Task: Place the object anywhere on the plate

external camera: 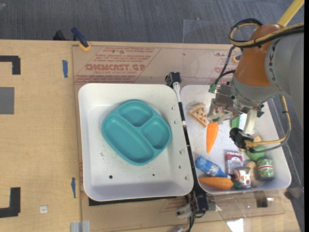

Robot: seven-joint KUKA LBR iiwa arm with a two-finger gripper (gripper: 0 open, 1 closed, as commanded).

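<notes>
The gripper (pixel 216 116) hangs over the right bin (pixel 285 175), fingers pinching the carrot (pixel 211 136) by its top. The teal plate (pixel 136 131) sits in the left bin (pixel 96 178).

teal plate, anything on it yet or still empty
Empty: the teal plate in the left bin shows bare compartments; the carrot is over the right bin.

Teal plate (pixel 136 131) in left bin (pixel 91 178), arm above carrot (pixel 211 137) in right bin (pixel 282 180)
</notes>
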